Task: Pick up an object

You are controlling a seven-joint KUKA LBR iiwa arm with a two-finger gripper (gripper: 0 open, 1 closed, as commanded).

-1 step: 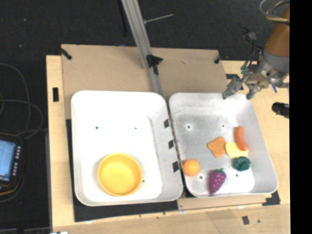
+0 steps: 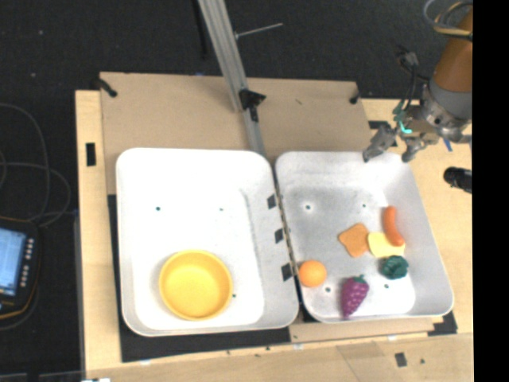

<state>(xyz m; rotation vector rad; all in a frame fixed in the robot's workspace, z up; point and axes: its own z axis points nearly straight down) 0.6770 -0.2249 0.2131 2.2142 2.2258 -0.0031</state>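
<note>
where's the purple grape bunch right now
The purple grape bunch lies in the right bin, near its front edge, just right of the orange ball and left of the dark green item.

In my right bin [image 2: 318,181] lie an orange ball [image 2: 312,273], a purple grape bunch [image 2: 354,294], a dark green piece [image 2: 394,267], a yellow block [image 2: 382,245], an orange wedge [image 2: 354,239] and an upright orange-red carrot [image 2: 390,224]. A yellow bowl [image 2: 196,284] sits in my left bin [image 2: 191,181].
</note>
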